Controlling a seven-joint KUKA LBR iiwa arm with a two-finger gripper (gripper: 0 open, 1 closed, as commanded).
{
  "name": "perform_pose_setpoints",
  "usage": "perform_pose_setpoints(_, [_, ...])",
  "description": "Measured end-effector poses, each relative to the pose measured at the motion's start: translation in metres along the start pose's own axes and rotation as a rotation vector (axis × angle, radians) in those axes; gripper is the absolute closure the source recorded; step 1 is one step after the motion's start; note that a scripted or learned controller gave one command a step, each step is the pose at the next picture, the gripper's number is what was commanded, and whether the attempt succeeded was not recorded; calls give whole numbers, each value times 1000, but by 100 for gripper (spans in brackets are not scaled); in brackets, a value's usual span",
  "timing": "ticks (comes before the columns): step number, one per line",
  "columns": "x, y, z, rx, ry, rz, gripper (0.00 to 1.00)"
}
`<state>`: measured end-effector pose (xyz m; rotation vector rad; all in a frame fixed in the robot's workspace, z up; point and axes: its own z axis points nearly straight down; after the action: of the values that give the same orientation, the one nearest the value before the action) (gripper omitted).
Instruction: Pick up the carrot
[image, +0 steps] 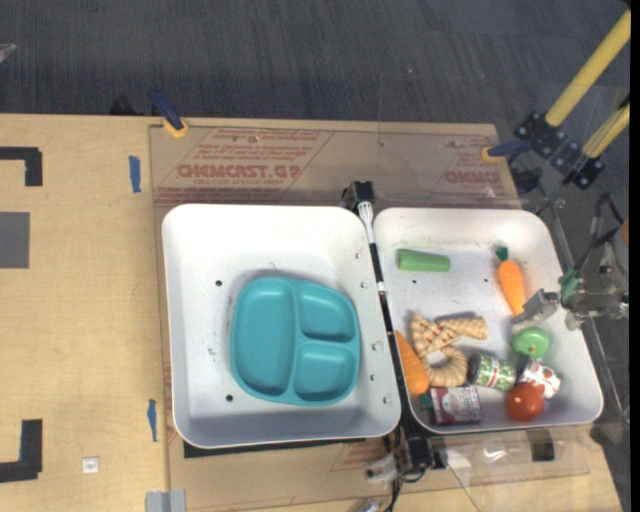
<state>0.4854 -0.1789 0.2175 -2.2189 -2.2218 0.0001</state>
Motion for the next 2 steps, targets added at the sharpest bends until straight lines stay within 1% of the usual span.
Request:
perform_pose_setpoints(1, [-8,-5,121,-3,-1,-19,0])
perform_pose_setpoints(2, [-26,104,127,-6,29,528,0])
